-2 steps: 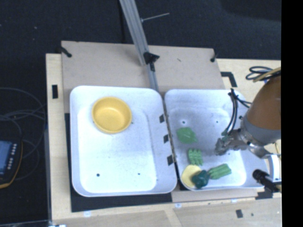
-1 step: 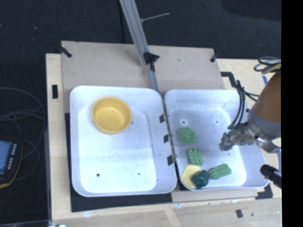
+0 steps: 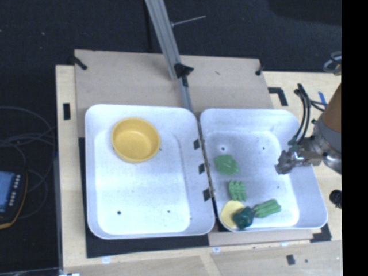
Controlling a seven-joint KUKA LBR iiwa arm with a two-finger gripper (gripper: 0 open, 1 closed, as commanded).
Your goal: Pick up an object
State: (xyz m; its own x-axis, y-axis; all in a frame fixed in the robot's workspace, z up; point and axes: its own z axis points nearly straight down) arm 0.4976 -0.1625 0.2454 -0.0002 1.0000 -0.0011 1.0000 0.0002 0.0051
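A yellow bowl [image 3: 135, 139] sits in the far left part of the left bin [image 3: 144, 214]. The right bin [image 3: 305, 203] holds a green lumpy object [image 3: 226, 164], a small ridged green piece [image 3: 237, 189], a long green object [image 3: 266, 208], and a yellow disc [image 3: 229, 211] with a dark teal object [image 3: 244, 217] on it at the near left corner. My gripper [image 3: 284, 165] hangs over the right side of the right bin, well to the right of the green objects. Nothing shows between its fingers.
A grey metal pole [image 3: 167, 36] slants down from the top to the bins' far edge. A divider with clips [image 3: 202, 168] runs between the two bins. A handheld pendant [image 3: 8, 191] lies off the bench at the left.
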